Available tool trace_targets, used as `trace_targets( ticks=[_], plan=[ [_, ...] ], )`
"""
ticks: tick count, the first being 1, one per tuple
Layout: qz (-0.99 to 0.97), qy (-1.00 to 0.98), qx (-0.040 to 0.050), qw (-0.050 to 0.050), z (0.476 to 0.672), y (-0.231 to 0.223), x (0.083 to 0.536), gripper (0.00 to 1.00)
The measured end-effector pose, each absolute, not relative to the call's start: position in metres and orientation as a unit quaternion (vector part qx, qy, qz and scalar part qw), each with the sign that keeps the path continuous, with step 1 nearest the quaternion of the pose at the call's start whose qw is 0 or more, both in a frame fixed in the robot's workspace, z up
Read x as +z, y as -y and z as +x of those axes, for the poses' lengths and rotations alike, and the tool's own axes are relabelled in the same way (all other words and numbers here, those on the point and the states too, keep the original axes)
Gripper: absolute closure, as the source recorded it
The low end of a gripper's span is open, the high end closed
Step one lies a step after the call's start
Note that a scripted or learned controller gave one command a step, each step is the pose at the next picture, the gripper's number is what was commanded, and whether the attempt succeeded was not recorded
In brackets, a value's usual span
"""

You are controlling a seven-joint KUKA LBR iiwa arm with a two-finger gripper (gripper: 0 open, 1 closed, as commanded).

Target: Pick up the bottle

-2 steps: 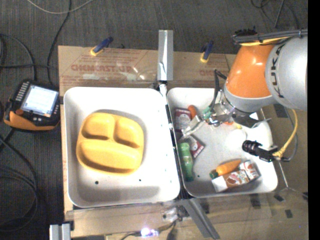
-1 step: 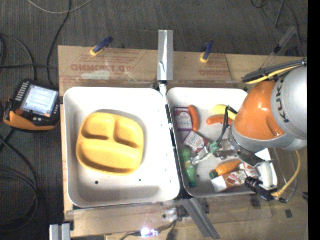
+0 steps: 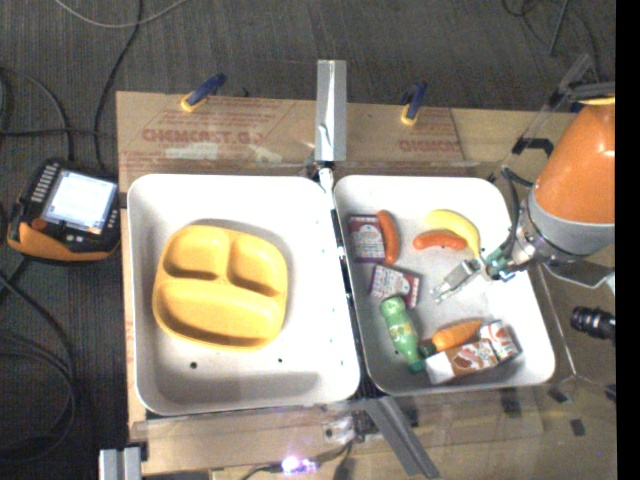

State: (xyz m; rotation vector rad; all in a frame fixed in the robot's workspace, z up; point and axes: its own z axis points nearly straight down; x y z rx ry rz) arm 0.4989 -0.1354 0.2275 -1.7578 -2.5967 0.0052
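While the green bottle (image 3: pixel 401 332) lies flat on the floor of the right bin (image 3: pixel 520 218), nothing of the pick looks done: it is untouched and not lifted. It sits low in that bin, around 7 o'clock from bin centre, long axis running roughly 11 to 5 o'clock, cap end toward 5.

Gripper (image 3: pixel 455 278) hangs over the middle of the same bin, at about 2 o'clock from the bottle and near it but clearly apart. Fingers look slightly parted with nothing between them; the view is small there, so I'd call it open and empty, moderate confidence. Not touching any item as far as I can see.

Neighbours around the bottle:
- small packet (image 3: pixel 392 283) just beside its upper end, at 12 o'clock
- carrot (image 3: pixel 456 335) and juice carton (image 3: pixel 478 353) at 3 to 4 o'clock, close to the cap end, possibly touching
- sausage (image 3: pixel 387 236) and a second packet (image 3: pixel 364 238) further up at 12
- banana (image 3: pixel 455 226) with a second sausage (image 3: pixel 437 239) at 1 o'clock

Left bin (image 3: pixel 140 268) holds a yellow tray (image 3: pixel 222 285), not relevant.

Left to do, my read: move toward 8 o'clock, line the fingers across the bottle's narrow width, descend, close, lift. Mid-body looks like the cleanest grasp point, away from carrot and carton.
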Motion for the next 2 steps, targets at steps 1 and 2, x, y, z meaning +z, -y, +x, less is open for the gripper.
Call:
trace_targets(
  ticks=[1,2],
  plan=[
    [-0.526,0.851,0.0,0.002,0.4839,0.1163,0.0921,0.0],
    [-0.527,0.85,0.0006,0.005,0.4836,0.1167,0.0978,1.0]
  ],
)
